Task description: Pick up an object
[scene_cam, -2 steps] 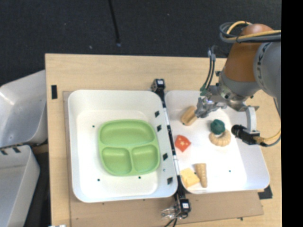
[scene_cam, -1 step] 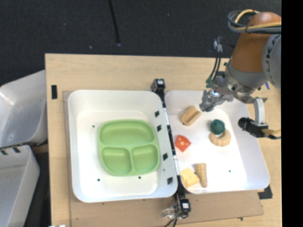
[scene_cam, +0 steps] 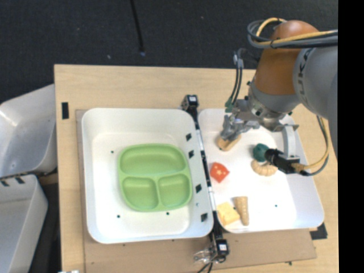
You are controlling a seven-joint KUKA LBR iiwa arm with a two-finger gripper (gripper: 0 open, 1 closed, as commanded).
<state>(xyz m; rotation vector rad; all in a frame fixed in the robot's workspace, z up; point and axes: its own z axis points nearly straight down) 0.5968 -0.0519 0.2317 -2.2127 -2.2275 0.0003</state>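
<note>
My gripper (scene_cam: 231, 134) reaches down into the right bin (scene_cam: 301, 203) at its upper left, right over a tan bread-like piece (scene_cam: 227, 144). The fingers touch or straddle that piece, but the view does not settle whether they grip it. Loose in the same bin lie a red piece (scene_cam: 219, 172), a dark green piece (scene_cam: 260, 150), a pale curled pastry (scene_cam: 263, 168), a waffle cone (scene_cam: 242, 208) and a yellow cheese wedge (scene_cam: 227, 214).
The left bin (scene_cam: 96, 152) holds a green three-compartment plate (scene_cam: 154, 176). A raised divider with black clips (scene_cam: 200, 169) separates the bins. A cable and a black fitting (scene_cam: 281, 162) hang beside the arm over the right bin's right half.
</note>
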